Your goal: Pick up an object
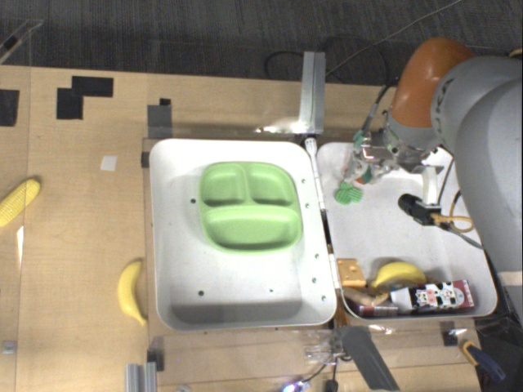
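In the upper part of the right bin, the gripper is hovering over a small green toy, seemingly light and rigid.

The arm runs off the right edge, its bulk covering the right bin's far right corner. The gripper is small and blurred, so how its tips stand cannot be read. A green thing just below it is too small to name, and contact between them cannot be judged. The corn cob is cut by the left edge. In the near corner, a banana partly hides what may be a small box and a carton.
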Robot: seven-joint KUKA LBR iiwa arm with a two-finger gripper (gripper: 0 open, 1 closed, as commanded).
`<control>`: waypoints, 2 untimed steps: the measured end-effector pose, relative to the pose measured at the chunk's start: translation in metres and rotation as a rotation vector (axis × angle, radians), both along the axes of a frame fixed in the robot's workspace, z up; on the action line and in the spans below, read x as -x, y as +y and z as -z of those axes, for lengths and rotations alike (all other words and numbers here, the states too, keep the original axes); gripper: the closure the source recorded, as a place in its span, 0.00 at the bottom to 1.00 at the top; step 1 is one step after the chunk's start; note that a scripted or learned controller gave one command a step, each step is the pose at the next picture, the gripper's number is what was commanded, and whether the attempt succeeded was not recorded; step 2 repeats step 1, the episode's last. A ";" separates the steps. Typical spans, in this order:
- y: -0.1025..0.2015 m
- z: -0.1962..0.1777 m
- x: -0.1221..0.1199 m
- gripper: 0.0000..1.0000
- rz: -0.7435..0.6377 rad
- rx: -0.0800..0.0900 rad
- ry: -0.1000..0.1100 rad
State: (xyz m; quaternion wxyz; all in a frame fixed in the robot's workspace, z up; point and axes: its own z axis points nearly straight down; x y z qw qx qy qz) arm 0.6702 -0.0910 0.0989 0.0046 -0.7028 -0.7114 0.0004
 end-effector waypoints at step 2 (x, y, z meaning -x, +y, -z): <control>0.043 -0.085 0.021 1.00 0.021 0.005 -0.008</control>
